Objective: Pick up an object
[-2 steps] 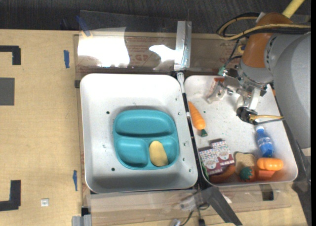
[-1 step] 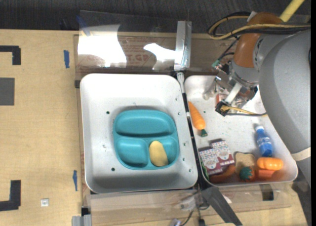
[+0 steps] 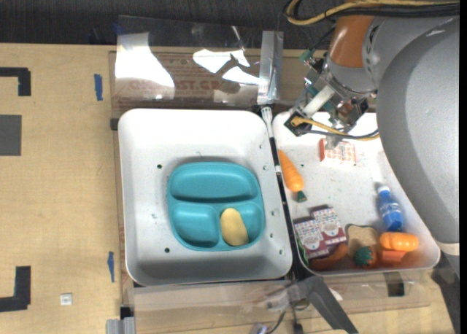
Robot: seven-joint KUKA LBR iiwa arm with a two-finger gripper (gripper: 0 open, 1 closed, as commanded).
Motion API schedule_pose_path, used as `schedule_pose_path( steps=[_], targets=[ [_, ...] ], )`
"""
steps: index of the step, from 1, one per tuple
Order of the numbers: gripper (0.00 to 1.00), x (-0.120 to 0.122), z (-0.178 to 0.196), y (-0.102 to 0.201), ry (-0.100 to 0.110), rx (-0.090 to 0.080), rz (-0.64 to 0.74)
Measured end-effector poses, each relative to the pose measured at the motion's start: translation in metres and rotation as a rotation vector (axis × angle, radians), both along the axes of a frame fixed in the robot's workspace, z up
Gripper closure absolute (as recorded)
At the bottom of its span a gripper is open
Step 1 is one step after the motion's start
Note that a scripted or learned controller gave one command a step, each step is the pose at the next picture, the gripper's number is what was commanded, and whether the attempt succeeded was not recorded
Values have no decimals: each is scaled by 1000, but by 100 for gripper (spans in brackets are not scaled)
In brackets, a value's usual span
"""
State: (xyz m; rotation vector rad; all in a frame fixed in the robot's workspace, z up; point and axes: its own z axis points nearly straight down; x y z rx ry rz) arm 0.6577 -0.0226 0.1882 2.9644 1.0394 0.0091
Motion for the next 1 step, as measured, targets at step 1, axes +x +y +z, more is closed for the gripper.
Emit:
schedule_pose_path(
  steps=[1],
  targets=[
    [0,-26,-4,14,9,-1,-36]
  ],
)
